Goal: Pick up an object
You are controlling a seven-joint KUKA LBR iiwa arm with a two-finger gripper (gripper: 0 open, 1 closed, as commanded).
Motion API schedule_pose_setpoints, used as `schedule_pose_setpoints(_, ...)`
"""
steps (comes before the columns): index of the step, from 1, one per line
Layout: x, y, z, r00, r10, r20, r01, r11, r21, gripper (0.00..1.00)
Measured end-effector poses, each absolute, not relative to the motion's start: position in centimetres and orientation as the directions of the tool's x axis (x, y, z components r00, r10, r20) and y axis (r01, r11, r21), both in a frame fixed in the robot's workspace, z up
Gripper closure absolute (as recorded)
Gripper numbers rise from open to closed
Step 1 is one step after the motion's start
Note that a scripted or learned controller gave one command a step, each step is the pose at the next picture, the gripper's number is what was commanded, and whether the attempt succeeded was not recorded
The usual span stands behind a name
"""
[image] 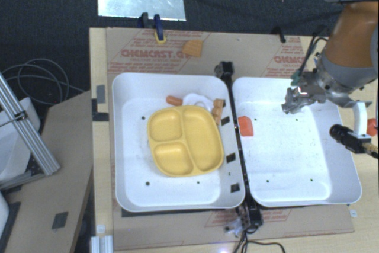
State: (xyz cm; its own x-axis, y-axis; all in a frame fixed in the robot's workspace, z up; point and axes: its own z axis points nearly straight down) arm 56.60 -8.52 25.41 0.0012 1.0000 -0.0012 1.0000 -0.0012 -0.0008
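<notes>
**Claw Over the Right Bin, Orange Block Off to Its Lower Left**

Now, starting at the left of the frame: the left bin (127,145) carries a yellow divided tray (183,140), three compartments, lying flat across the middle. Just above the tray's upper edge there's a small orange sausage-shaped piece (174,101), a crumpled white item (195,100) beside it, and a little tan piece (218,107) near the bin's right wall.

Moving across the divider into the right bin (296,186), and here's the likely target: a small orange block (245,126) resting on the white floor, close to that bin's left wall, left of centre frame. Nothing sits right beside it, so it looks a fair candidate for a clean grab.

Further right, the arm (355,38) reaches in from the upper right, and the claw (294,102) hangs over the upper part of the right bin. Whether it is spread or closed I can't tell from this angle, and nothing is visible held in it.

The key relation: the orange block lies to the lower left of the claw, well apart from it. Its long axis appears to run roughly up-down in the frame. My read is the pick hasn't begun; the claw would need to travel left and down-frame, then descend.
</notes>
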Motion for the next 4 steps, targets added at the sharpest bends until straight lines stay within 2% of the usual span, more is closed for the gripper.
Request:
schedule_pose_setpoints(1,57.4,-7.7,23.2,-0.004,1.000,0.000,1.000,0.004,0.000,1.00)
schedule_pose_setpoints(2,60.4,-8.8,23.2,-0.005,1.000,-0.001,1.000,0.005,0.005,1.00)
schedule_pose_setpoints(3,63.4,-7.9,23.8,-0.006,1.000,0.000,1.000,0.006,0.006,1.00)
schedule_pose_setpoints(4,63.3,-10.1,25.9,0.000,1.000,-0.002,1.000,0.000,0.005,1.00)
